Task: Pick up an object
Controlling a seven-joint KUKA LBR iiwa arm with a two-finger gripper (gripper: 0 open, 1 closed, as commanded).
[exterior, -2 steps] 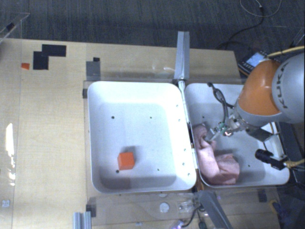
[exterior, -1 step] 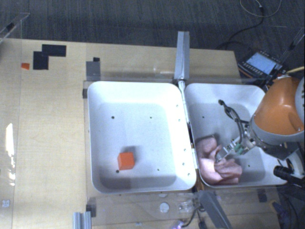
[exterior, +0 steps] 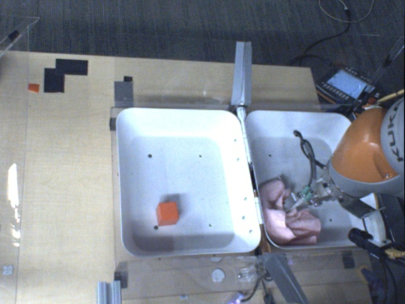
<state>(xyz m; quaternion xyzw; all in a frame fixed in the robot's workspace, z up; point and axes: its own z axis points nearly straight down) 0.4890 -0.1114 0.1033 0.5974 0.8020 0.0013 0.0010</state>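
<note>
Evidently aiming for a grab, the pincer (exterior: 296,200) sits low on the pink cloth (exterior: 286,219) in the right bin (exterior: 278,132), though I cannot tell its state.

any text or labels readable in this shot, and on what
"KU", dark letters running down the orange band of the arm, cut off at the frame edge.
Lit screen of the device beyond the right bin: too small and blurred to read.
No other text can be read.
</note>
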